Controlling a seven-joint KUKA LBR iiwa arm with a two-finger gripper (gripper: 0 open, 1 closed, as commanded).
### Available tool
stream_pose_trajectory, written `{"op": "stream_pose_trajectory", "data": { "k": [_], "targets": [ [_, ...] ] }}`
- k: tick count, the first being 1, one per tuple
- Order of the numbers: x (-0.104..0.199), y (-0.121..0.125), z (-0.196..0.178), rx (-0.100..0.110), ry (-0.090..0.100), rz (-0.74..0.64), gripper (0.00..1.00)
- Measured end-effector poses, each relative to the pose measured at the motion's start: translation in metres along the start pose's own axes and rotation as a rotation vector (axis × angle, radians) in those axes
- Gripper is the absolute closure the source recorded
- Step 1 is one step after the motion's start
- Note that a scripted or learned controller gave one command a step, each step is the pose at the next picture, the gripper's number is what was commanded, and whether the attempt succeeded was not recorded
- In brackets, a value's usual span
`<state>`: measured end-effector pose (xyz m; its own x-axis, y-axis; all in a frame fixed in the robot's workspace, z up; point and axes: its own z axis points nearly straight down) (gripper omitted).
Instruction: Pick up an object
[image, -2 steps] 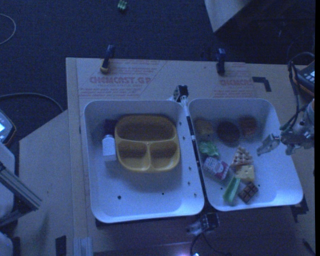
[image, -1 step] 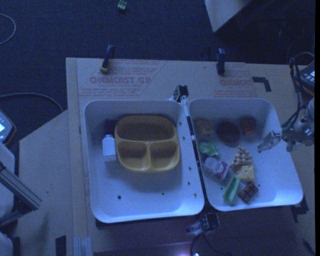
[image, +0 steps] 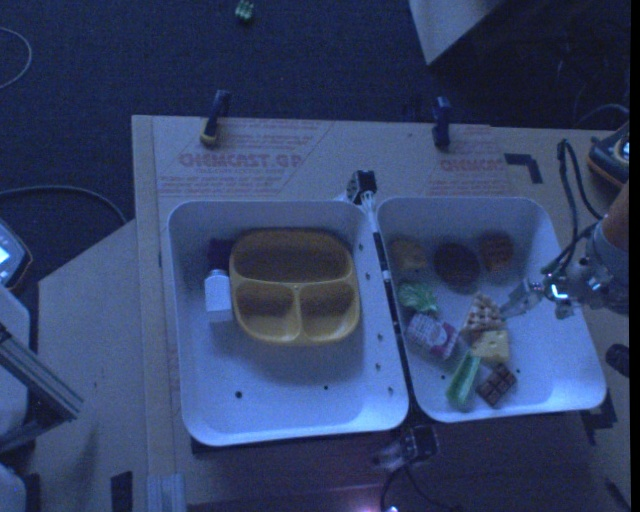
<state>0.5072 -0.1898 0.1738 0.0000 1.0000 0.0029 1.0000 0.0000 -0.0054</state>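
The arm enters from three o'clock, wrist low over the right bin, its pincer pointing toward nine o'clock; whether it is spread or pressed together cannot be told. Just beside its tip lies a waffle piece.

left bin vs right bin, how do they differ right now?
The left bin holds one large yellow divided tray with a small white bottle beside it; the right bin holds many small food-like items, scattered. The gripper reaches into the right bin from its right side, while the left bin has no arm over it. Both are shallow, white, with rounded corners, set side by side.
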Motion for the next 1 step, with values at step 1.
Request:
{"op": "stream_pose_trajectory", "data": {
  "k": [1],
  "targets": [
    [-0.0022,0.0015,0.0435,0.001,0.0,0.0,0.0]
  ]
}}
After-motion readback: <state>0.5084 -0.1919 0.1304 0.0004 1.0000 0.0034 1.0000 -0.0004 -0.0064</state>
